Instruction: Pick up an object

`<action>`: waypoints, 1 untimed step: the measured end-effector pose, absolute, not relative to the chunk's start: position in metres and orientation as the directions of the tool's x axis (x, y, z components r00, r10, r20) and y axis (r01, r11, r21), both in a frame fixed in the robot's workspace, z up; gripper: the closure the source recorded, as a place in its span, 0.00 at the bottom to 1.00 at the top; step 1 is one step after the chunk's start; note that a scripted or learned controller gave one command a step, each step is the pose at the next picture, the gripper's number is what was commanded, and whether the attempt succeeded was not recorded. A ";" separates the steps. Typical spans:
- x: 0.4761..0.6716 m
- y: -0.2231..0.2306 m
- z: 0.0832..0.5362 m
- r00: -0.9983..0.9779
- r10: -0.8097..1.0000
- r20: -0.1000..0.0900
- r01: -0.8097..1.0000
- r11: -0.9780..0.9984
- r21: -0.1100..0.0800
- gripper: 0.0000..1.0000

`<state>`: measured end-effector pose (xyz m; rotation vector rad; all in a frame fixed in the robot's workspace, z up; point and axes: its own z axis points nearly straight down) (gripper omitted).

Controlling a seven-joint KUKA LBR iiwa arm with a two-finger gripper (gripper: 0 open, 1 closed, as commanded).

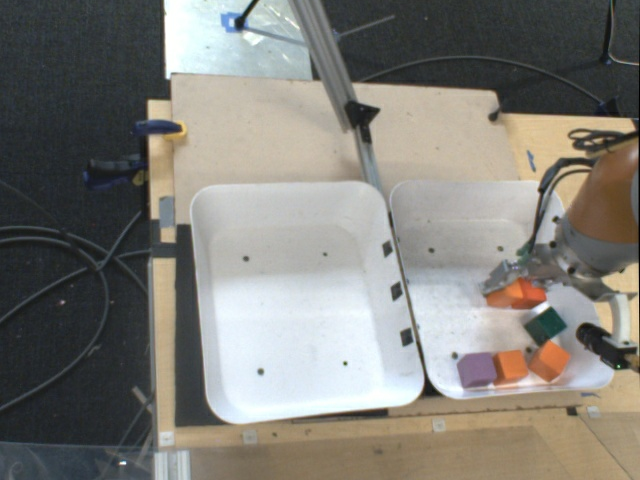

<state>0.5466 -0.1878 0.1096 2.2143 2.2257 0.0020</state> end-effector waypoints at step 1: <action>0.540 -0.093 0.131 -0.012 1.000 0.005 1.000 0.012 -0.001 1.00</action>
